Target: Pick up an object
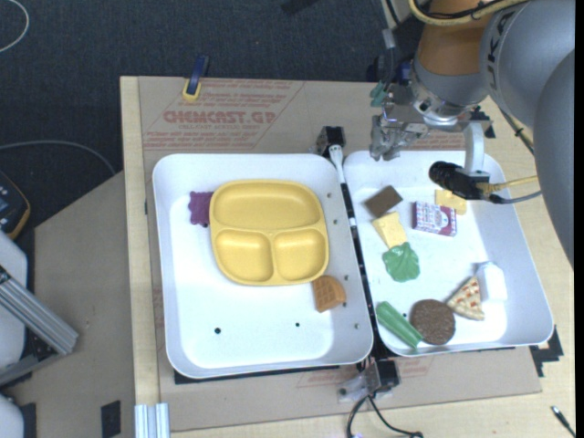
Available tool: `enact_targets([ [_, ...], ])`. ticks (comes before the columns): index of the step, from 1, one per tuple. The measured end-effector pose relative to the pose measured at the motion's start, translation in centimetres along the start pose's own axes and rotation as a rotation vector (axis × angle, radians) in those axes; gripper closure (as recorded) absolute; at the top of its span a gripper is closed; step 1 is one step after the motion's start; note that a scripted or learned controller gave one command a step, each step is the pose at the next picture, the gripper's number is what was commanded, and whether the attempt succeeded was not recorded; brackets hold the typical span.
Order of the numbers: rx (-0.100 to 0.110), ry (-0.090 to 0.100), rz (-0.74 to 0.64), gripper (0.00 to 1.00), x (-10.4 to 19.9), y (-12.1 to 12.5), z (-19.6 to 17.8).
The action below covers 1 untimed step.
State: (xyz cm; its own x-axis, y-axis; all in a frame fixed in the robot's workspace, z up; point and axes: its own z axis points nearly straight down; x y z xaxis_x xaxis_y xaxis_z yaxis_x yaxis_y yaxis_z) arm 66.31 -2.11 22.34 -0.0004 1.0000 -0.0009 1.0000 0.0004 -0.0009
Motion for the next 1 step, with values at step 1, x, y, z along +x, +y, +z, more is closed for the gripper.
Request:
enact_targets([
  [1, 0.0, 0.001, 0.0, 1.0, 0.72, -0.76, -1.23],
])
